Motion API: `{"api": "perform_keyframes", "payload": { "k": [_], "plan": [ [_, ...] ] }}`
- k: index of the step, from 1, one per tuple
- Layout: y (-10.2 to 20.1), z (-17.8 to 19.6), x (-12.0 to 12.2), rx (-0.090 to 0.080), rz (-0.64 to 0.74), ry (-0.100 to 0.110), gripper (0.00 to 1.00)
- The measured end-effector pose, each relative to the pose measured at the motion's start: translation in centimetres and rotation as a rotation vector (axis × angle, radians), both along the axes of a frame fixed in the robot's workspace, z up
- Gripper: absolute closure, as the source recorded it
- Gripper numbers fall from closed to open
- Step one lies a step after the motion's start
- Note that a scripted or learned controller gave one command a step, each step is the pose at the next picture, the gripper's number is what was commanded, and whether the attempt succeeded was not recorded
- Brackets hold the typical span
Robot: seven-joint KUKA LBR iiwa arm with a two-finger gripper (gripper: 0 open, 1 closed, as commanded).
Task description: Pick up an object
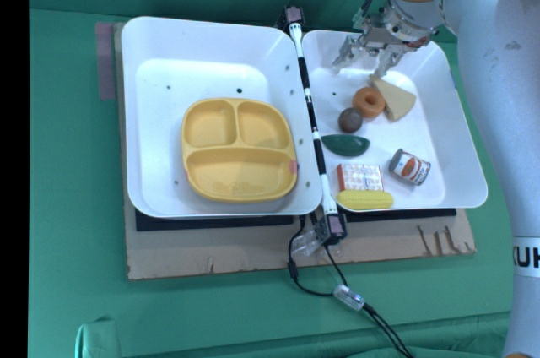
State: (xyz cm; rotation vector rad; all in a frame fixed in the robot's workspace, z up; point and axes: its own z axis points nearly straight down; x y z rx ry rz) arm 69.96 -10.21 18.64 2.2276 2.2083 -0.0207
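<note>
My gripper (364, 59) hangs over the back of the right bin (447, 94), its fingers spread open with nothing between them. Just in front of it lie an orange ring (369, 101) and a pale yellow cheese wedge (396, 100); the wedge's tip is close under the right finger. A brown ball (350, 121) sits beside the ring, and a dark green pod-shaped piece (345, 144) lies in front of the ball. Nearer the front are a small can (410, 167) on its side, a red and white box (360, 176) and a yellow corn cob (364, 199).
The left bin (160, 69) holds a yellow divided plate (239, 148). A black and white bar (309, 103) runs between the two bins. Cables (337, 284) trail off the cardboard base at the front. The arm (498, 27) crosses the right side.
</note>
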Motion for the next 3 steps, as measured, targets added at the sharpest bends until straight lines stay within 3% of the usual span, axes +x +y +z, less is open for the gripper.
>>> {"api": "perform_keyframes", "payload": {
  "k": [3],
  "plan": [
    [0.03, 0.00, 0.01, 0.000, 0.002, 0.000, 0.00]
  ]
}}
